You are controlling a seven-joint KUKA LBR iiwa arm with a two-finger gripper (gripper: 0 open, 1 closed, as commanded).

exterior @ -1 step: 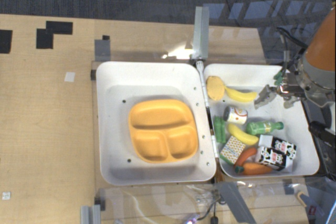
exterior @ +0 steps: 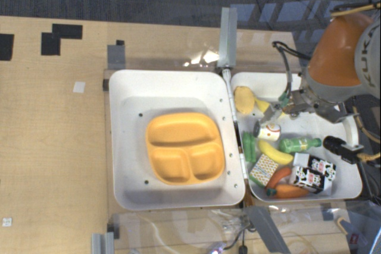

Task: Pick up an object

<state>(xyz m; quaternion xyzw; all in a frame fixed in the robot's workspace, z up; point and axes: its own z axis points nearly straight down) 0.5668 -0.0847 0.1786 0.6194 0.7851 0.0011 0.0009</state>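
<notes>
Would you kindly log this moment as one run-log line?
gripper over right bin | nothing seen held | banana, green bottle beneath | yellow tray in left bin

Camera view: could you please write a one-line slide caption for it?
KUKA arm's gripper poised over the cluttered right bin; orange divided tray in the left bin.

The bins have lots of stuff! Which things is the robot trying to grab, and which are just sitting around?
For the job:
gripper
yellow banana
green plastic bottle
orange carrot
black-and-white box
pale yellow lemon

Just lying about:
yellow divided plastic tray
left white bin
</notes>
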